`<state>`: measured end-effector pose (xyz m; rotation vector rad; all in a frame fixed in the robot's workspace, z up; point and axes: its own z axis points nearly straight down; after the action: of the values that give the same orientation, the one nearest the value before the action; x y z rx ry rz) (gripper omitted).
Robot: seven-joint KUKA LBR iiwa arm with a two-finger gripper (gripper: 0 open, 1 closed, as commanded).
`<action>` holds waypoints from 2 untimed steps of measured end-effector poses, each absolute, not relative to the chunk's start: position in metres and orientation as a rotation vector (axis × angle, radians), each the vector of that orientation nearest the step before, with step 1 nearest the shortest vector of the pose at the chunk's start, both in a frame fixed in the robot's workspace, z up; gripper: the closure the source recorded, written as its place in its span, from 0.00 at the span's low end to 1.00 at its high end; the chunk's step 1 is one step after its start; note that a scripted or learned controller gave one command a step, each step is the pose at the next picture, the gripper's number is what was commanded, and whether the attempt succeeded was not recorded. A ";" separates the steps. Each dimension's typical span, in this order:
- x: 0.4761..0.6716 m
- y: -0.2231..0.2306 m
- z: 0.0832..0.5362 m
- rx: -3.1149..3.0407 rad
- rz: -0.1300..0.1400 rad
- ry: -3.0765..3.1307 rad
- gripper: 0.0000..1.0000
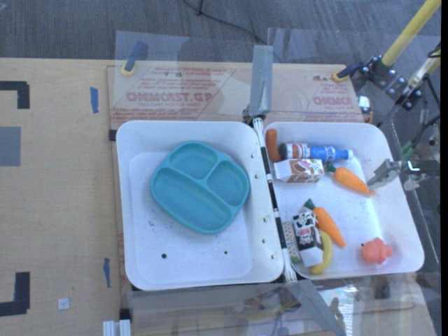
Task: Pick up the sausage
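- My pincer (393, 171) is over the right edge of the right bin (399, 219), about halfway along its right wall; it looks small and partly blurred here.
- I cannot tell whether my pincer is apart or together, and I see nothing clamped in it.
- The sausage (271, 144) lies in the right bin's far left corner, a slim orange-red piece set lengthwise just beside the wall that divides the two bins.
- The sausage is well apart from my pincer, with most of the bin's width between us.
- Just to the right of the sausage lies a bottle (313, 151) on its side, white with a red label and a blue end, its near end close to the sausage.
- Below the bottle sits a small carton (299, 170), white with a reddish print, close against the bottle.
- An orange carrot (350, 180) lies to the right of that carton, its tip pointing toward my pincer and ending near it.
- A second carrot (329, 226) lies lower in the bin, beside a black-and-white milk carton (305, 231).
- A yellow banana (322, 255) curves just below the milk carton, touching it.
- A pink-orange toy (376, 251) sits alone near the bin's lower right corner.
- The left bin (140, 257) holds a teal divided plate (200, 186), lying flat and turned at an angle.
- Both bins rest on the pale wooden worktop (56, 208).
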<state>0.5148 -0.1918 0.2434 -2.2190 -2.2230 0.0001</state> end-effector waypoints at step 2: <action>0.479 -0.117 0.123 -2.339 0.000 -2.100 0.00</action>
<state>0.4788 -0.1168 0.1226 -2.3392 -2.0997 -0.0003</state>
